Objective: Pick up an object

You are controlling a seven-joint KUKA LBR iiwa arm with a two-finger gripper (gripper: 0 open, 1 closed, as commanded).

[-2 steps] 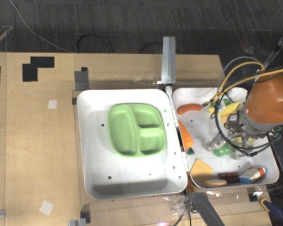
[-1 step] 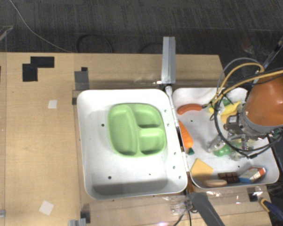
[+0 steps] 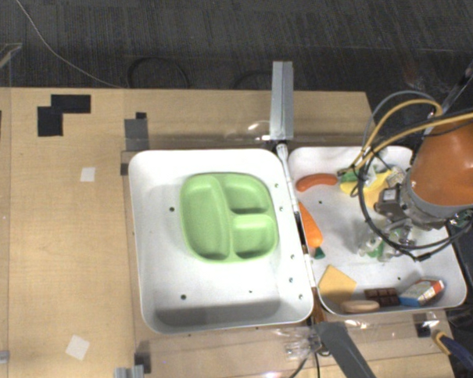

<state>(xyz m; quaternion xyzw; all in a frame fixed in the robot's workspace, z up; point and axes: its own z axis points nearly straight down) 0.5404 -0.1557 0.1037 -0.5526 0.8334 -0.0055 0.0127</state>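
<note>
Grey and orange, the arm (image 3: 447, 175) hangs over the right bin (image 3: 460, 288) with its gripper (image 3: 384, 244) low among the toys; whether the jaws are apart or together I cannot tell, as cables and the wrist cover them. Just under the gripper lies one pale, clear-looking piece with green on it, too blurred to name. All places below are given from the gripper. Up and to the left lies one red sausage (image 3: 317, 181), with one yellow piece (image 3: 352, 185) just beside it, nearer the arm. Straight left, along the bin's wall, lies one carrot (image 3: 310, 226). Down and to the left sits one tan wedge (image 3: 337, 282). Below that, along the near wall, lie one tan roll (image 3: 359, 305), one brown bar (image 3: 380, 296) and one blue-and-red piece (image 3: 422, 293). Far to the left, the left bin (image 3: 156, 227) holds one green tray (image 3: 226, 216) with three compartments. Two bins in all stand side by side on the wooden bench (image 3: 59, 255).
</note>
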